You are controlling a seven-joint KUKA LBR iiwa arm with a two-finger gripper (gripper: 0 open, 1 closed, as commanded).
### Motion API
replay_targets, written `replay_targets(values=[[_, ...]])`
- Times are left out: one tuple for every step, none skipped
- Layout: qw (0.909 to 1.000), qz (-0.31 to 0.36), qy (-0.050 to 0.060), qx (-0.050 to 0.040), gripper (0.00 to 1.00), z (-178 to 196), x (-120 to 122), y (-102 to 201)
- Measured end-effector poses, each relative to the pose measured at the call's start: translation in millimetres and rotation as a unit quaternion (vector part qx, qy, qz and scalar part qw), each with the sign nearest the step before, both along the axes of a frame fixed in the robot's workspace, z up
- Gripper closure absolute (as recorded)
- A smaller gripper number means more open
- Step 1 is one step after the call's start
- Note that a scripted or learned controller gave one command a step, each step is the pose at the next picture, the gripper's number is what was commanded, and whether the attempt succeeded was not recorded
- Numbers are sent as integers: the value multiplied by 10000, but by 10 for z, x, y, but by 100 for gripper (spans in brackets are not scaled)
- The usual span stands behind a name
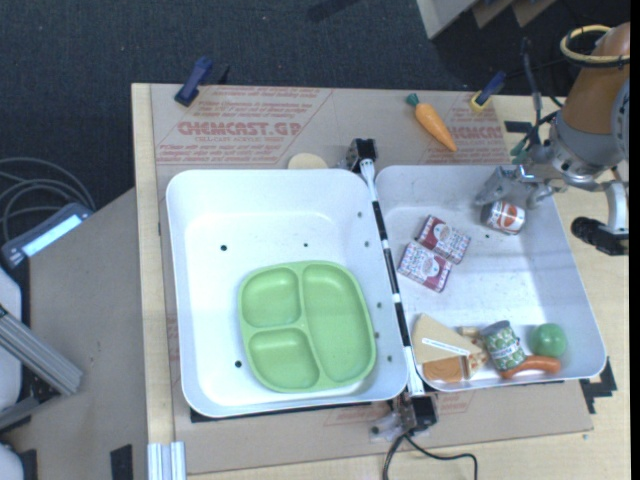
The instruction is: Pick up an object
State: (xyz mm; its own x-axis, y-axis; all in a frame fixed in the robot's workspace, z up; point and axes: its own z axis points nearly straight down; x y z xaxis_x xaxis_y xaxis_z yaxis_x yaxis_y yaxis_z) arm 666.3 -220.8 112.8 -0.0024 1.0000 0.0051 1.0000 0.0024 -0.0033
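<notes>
- The jaws (510, 190) hover at the far right of the right bin (560, 268), directly over a small red-and-white can (503, 216) lying on its side.
- Whether they grasp it or stand released cannot be told; metal fingers blur into the can's top.
- Two red packets (433, 252) lie near, to its left.

- I take this for a robotics lab, not a home or a kitchen: my arm (597, 108) reaches over a bench (250, 128) faced with printed protective board.
- Two white bins (190, 268) are clipped together on it, with blue clamps (195, 80) at the board's far edge.
- Loose cables (40, 203) lie on dark carpet (150, 18) beside the bench.
- The contents are toy props: a plastic carrot (435, 124) and a green divided tray (303, 325).
</notes>
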Motion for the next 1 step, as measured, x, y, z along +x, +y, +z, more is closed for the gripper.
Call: replay_targets(values=[[10000,1,2,1,0,-280,5,148]])
